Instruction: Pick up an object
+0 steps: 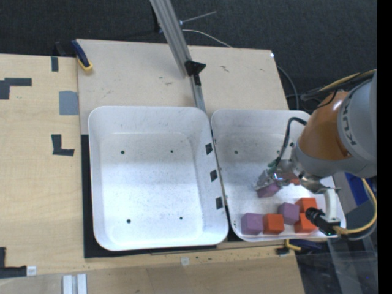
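The gripper (270,181) is low in the right bin (245,127), and I cannot tell its state; a purple block (267,191) lies just under it, at its 6 o'clock. The block looks light and a little soft, so I would take it on two flat opposite sides. More blocks (275,222) crowd near the bin's rim at 5 o'clock, while free room is toward 10 o'clock.

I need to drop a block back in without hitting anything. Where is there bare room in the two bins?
The left bin has bare floor from wall to wall. In the right bin, the far half up to the dividing wall is free. Its near right corner is crowded: purple blocks, orange blocks, and the gripper.
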`<action>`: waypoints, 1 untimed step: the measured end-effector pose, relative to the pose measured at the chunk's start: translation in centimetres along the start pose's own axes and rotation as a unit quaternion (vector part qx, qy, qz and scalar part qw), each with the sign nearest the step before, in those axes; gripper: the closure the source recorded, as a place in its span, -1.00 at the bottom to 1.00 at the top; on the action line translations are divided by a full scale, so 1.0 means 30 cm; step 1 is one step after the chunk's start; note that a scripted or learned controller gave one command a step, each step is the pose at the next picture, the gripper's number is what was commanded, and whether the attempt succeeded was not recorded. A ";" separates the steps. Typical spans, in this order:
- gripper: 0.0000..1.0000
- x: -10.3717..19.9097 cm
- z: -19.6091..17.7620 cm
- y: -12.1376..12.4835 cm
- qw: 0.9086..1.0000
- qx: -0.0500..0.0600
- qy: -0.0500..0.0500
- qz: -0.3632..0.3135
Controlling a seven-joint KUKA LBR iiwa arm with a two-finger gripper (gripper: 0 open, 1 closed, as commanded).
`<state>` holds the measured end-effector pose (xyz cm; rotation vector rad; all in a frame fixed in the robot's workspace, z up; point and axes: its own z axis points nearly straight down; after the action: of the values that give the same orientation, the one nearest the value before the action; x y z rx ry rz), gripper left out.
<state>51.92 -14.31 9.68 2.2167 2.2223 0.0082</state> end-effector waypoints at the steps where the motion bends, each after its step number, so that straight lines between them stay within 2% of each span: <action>1: 1.00 -0.135 -0.018 -0.082 1.000 0.004 -0.002 0.003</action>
<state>49.47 -18.37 10.21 2.2257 2.2188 -0.0055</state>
